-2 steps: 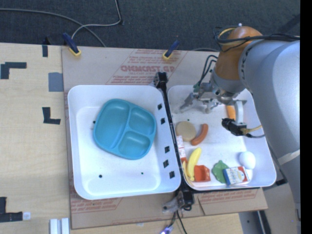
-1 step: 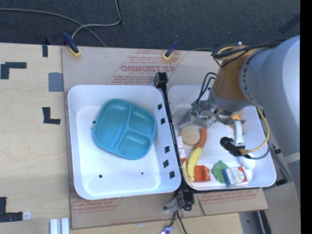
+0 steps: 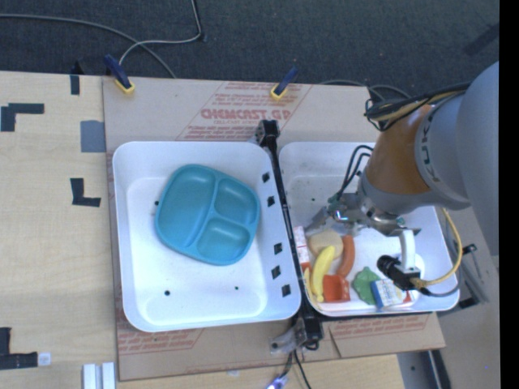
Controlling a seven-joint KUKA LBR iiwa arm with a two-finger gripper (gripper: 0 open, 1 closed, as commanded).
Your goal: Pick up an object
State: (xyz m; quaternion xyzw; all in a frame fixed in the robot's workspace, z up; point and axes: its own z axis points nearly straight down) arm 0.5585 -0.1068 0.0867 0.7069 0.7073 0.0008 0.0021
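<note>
The gripper (image 3: 345, 215) hangs low in the right bin (image 3: 442, 302) — the orange sausage (image 3: 348, 254) lies just below it, long axis running toward the near rim; finger state cannot be told.

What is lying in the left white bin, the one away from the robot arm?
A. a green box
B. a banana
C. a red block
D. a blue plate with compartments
D. The blue plate with compartments lies alone in the left bin, while the banana and the other small items sit in the right bin, under the arm.
</note>
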